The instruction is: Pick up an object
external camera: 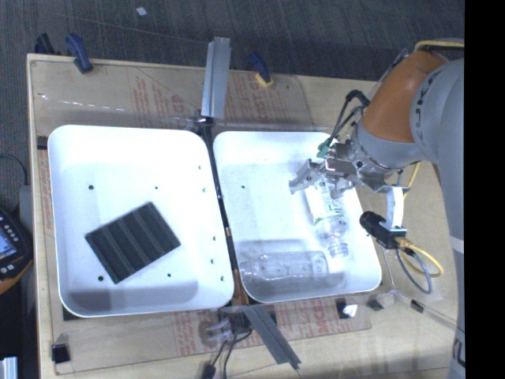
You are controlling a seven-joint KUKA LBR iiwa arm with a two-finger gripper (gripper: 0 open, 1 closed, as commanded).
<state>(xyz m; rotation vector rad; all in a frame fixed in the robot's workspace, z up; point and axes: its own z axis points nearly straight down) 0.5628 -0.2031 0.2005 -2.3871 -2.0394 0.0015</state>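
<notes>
A clear plastic bottle with a white and green label (327, 215) lies in the right bin (260, 172), near its right wall, pointing toward the front. A second clear plastic container (284, 264) lies across the bin's front edge. My gripper (322, 178) hangs over the top end of the labelled bottle, its grey fingers spread to either side. Nothing is seen held between them. In the left bin (79, 156) a dark ribbed rectangular pad (132, 241) lies flat, turned at an angle.
A grey metal bar (215, 77) stands at the back between the two bins. Blue clamps (77, 52) grip the bench's rear edge. Cables and a black plug (379, 229) hang beside the right bin's right wall.
</notes>
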